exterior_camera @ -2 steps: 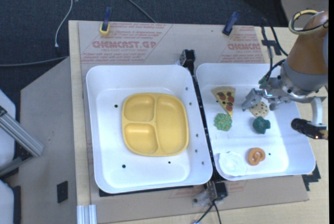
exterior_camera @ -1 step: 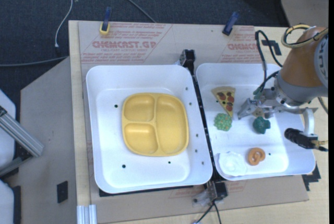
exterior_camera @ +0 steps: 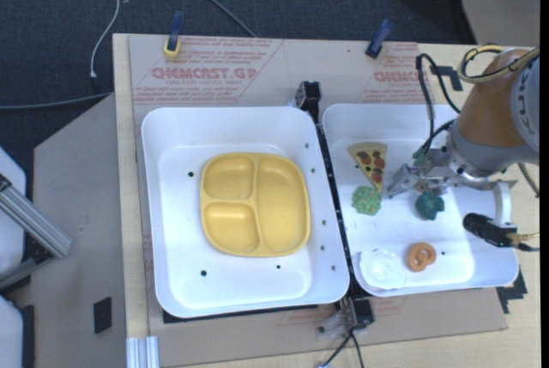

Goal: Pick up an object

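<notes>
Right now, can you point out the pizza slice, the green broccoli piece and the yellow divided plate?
pizza slice (exterior_camera: pixel 369 161): camera view, middle of its topped face.
green broccoli piece (exterior_camera: pixel 367 201): camera view, centre of its bumpy top.
yellow divided plate (exterior_camera: pixel 255 203): camera view, ridge where its compartments meet.

Right bin (exterior_camera: pixel 489 272) is crowded: pizza slice (exterior_camera: pixel 369 160) and green broccoli piece (exterior_camera: pixel 367 201) on its left side, teal lump (exterior_camera: pixel 430 205) mid-bin just under the pincer (exterior_camera: pixel 418 179), and near the front wall a donut (exterior_camera: pixel 420 256) beside a white disc (exterior_camera: pixel 381 267), so free floor is only narrow gaps between them plus a strip along the back wall. Left bin (exterior_camera: pixel 163 143) has the yellow divided plate (exterior_camera: pixel 256 204) filling its middle, leaving open floor all around its rim. The raised divider (exterior_camera: pixel 330 186) between the bins and the clamps (exterior_camera: pixel 174 40) at the worktop (exterior_camera: pixel 223 66) back edge stand in the way of low passes.
</notes>
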You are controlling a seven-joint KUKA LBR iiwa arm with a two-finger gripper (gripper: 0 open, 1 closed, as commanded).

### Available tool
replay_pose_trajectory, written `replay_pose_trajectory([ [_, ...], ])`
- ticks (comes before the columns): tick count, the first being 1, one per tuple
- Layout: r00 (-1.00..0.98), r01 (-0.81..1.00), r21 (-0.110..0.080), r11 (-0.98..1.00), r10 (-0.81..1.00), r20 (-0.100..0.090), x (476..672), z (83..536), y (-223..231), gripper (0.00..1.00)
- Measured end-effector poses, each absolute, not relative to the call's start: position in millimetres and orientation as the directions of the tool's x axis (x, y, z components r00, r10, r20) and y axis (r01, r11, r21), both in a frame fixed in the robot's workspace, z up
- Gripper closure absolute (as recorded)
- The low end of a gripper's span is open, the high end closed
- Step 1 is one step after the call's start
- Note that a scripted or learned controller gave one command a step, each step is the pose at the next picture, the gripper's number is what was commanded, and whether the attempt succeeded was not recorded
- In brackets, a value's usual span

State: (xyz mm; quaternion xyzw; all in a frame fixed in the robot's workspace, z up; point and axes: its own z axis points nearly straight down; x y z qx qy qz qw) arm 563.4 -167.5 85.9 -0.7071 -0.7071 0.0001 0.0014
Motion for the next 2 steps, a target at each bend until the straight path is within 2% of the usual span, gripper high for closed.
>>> replay_pose_trajectory([
  [1, 0.0, 1.0, 0.001, 0.0, 1.0, 0.001, 564.3, 97, -168, 1.0],
  [2, -0.002, 1.0, 0.006, 0.002, 1.0, -0.001, 575.1, 150, -163, 1.0],
])
